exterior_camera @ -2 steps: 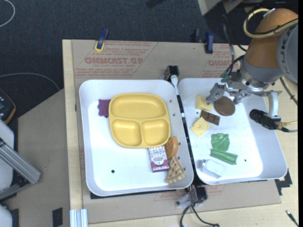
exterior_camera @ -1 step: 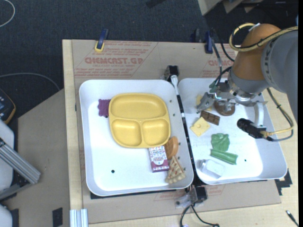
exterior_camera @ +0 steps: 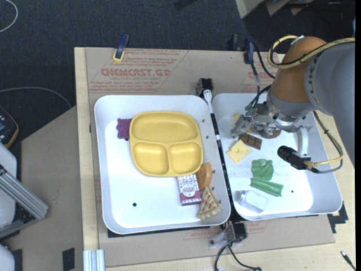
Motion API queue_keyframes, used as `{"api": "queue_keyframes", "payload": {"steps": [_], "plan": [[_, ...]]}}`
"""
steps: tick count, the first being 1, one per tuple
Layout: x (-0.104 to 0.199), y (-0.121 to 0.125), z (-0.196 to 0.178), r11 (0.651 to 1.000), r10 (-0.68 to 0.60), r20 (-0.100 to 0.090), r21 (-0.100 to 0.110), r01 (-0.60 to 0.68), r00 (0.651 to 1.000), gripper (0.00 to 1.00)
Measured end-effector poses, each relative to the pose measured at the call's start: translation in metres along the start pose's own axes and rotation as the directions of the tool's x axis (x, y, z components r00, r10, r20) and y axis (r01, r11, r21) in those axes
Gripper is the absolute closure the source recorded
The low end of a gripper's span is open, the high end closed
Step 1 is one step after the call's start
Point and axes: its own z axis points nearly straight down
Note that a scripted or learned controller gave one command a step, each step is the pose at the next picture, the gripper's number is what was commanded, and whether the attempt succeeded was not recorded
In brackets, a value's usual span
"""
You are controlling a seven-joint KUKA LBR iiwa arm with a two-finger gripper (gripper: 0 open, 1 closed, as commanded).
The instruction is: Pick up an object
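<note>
Camera view: my gripper (exterior_camera: 248, 130) hangs over the right bin (exterior_camera: 321, 199), can't tell its state. Just beside it, a yellow cheese wedge (exterior_camera: 239, 151) lies flat, pale with holes, its long axis running diagonally up-right.

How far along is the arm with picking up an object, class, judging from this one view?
Done: the arm has reached into the right bin, with the gripper low near its far left corner. In hand: nothing visible between the fingers; the gripper sits over a small brown object, beside the yellow cheese piece. Left: grasping and lifting. The green toy and the yellow tray lie untouched.
</note>
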Motion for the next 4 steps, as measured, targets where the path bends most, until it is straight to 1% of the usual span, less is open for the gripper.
{"api": "queue_keyframes", "payload": {"steps": [1,2,3,4], "plan": [[0.0,0.001,-0.012,1.0,0.001,0.001,-0.005,-0.001,1.0,1.0],[-0.004,-0.002,-0.075,1.0,0.002,0.002,-0.009,-0.002,1.0,1.0],[-0.011,-0.004,-0.123,1.0,0.002,0.002,-0.009,-0.002,1.0,1.0],[-0.011,-0.003,-0.142,1.0,0.0,0.001,-0.007,0.0,1.0,1.0]]}}
